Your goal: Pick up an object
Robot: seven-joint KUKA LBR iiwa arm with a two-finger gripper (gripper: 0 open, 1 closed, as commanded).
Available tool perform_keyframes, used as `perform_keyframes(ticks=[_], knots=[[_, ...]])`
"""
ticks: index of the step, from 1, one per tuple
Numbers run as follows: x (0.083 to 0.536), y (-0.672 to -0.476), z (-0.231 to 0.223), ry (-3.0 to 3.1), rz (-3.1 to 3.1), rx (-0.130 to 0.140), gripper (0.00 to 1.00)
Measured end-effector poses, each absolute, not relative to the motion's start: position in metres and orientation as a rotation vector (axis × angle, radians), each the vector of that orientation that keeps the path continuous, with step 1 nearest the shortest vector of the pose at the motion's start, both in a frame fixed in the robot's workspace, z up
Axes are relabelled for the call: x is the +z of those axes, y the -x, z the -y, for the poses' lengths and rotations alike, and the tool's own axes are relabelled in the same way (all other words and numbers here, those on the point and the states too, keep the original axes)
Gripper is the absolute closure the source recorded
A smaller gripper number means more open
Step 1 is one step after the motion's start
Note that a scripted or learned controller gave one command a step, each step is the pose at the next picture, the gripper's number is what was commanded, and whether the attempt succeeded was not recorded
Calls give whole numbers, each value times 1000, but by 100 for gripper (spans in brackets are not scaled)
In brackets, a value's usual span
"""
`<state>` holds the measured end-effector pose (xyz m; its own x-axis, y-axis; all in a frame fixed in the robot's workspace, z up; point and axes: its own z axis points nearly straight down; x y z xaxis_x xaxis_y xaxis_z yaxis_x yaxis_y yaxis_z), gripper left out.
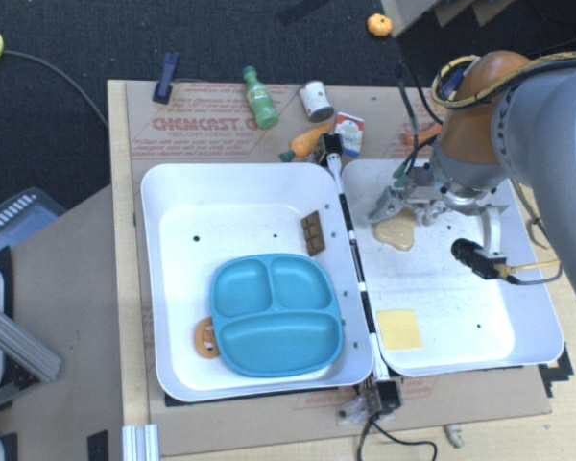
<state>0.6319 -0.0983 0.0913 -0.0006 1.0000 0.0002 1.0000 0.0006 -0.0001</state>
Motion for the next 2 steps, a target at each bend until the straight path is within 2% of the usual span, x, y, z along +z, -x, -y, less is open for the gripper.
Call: perform_keyframes(ticks=[2], knots=[[85,-634,93,2221,2222,1,0]])
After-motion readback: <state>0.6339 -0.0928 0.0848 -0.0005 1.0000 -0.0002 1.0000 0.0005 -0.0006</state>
